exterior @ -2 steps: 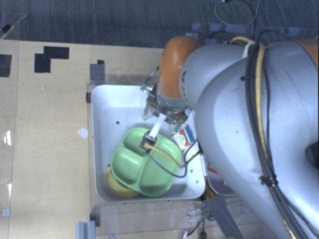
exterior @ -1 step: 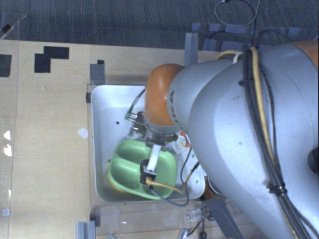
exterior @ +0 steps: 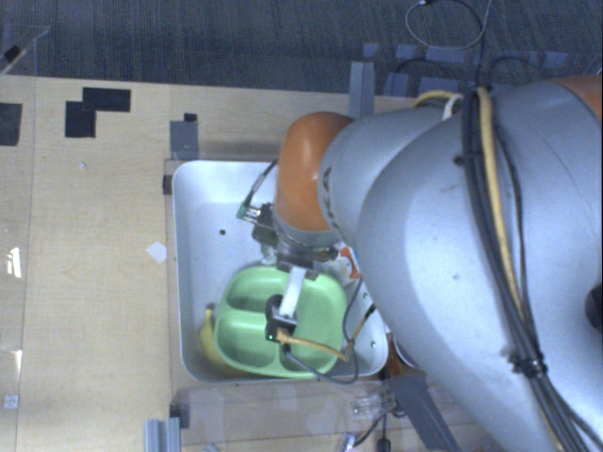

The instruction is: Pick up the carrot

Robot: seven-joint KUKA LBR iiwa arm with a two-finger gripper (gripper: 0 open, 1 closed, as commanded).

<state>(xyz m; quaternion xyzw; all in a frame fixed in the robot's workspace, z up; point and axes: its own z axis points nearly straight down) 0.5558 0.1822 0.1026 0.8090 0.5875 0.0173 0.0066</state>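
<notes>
A small orange sliver, likely the carrot [exterior: 353, 266], peeks out at the right of the wrist in the left bin [exterior: 203, 243]; the arm hides most of it. My gripper [exterior: 301, 255] points down over the upper edge of a light green two-part dish [exterior: 247, 320] in the near half of that bin. The orange-banded wrist and the arm's grey body cover the gripper from above.
A yellow object, perhaps a banana [exterior: 206, 337], lies against the green dish's left side near the bin's front-left corner. The far-left part of the bin shows bare white floor. The arm covers the second bin on the right.
</notes>
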